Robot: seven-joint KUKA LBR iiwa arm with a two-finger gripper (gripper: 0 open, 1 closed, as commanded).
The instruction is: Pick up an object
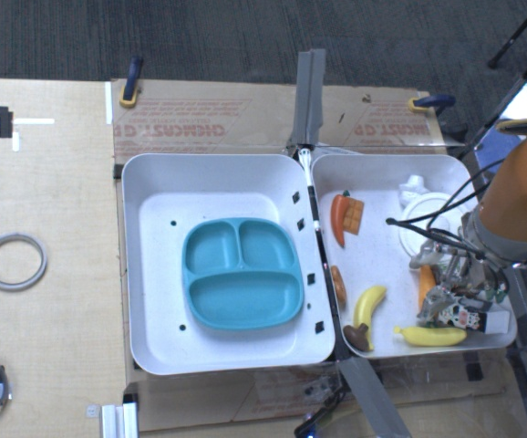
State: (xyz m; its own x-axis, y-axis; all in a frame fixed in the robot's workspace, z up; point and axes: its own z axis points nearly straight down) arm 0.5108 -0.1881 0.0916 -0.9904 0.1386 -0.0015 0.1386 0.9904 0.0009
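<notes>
- The gripper [448, 301] hangs low in the right bin [373, 179]; whether it is open or closed cannot be told.
- A yellow banana [432, 336] lies just beside it among the toy food, likely the handiest pick.
- A blue divided plate [242, 274] sits alone in the left bin [149, 245], well apart from the arm's work.

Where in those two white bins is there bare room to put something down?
The left bin is roomiest: bare floor rings the blue divided plate, widest by the far wall. In the right bin, a small patch lies between the orange-red piece, the curved banana and the gripper. Its near right corner is crowded.
</notes>
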